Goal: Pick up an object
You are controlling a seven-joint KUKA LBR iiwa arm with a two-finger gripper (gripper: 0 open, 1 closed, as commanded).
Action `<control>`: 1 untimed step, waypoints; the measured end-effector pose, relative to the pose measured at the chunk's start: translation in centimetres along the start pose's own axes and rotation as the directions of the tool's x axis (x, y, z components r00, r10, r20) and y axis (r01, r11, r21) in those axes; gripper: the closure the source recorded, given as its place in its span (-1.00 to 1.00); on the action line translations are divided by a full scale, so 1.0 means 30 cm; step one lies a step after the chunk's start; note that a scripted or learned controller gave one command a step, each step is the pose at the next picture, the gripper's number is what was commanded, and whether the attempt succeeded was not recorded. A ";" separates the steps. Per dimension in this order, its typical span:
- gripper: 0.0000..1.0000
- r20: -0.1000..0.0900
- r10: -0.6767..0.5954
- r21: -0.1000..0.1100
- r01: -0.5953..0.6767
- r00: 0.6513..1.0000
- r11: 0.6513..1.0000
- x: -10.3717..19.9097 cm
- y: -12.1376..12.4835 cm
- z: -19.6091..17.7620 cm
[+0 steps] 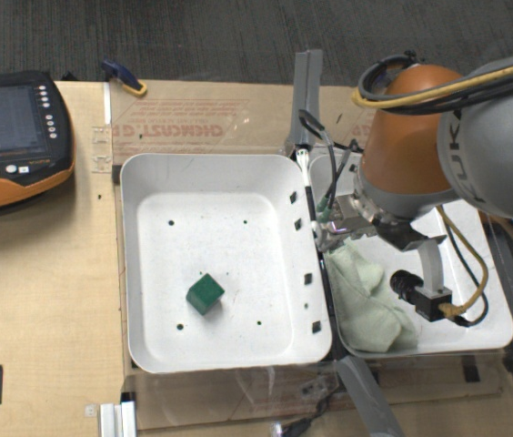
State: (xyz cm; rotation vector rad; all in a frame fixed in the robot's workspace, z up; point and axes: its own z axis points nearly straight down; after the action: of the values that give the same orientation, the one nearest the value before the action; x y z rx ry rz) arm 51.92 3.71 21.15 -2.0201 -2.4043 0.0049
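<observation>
A small green block lies in the left bin, towards its front. A pale green cloth is bunched up in the right bin along its left wall. My gripper hangs low over the right bin's left side, just above the cloth's upper end. The orange band and the grey wrist cover most of it. I see nothing gripped from this angle.
The divider between the two bins runs right beside the gripper. A teach pendant lies on the bench at the far left. Cables and a black connector hang from the wrist over the right bin.
</observation>
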 end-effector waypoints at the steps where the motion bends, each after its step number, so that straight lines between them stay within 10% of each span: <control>1: 1.00 0.000 0.227 0.003 -0.227 0.974 0.974 0.016 -0.141 0.072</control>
State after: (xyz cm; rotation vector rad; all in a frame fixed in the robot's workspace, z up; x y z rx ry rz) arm 47.66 3.45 19.01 -2.2806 -2.1560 0.0080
